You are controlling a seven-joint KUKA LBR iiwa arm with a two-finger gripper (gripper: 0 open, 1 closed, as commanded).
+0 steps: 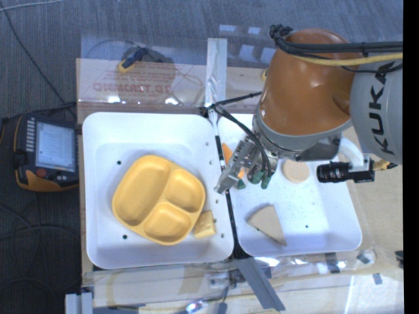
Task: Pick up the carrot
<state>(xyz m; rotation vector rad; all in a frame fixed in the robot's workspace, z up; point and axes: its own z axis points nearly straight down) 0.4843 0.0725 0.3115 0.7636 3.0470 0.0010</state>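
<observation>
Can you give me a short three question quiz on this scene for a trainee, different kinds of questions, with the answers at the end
1. True or false: the yellow divided plate lies in the left bin.
2. Multiple choice: the gripper is over A) the yellow plate, B) the left edge of the right bin, beside the carrot, C) the pendant on the floor.
3. Fill in: the tan wedge lies in the ____ bin.

Key
1. True.
2. B. The orange carrot lies by the divider between the bins, partly hidden by the gripper.
3. Right; a round tan disc is there too.
</observation>
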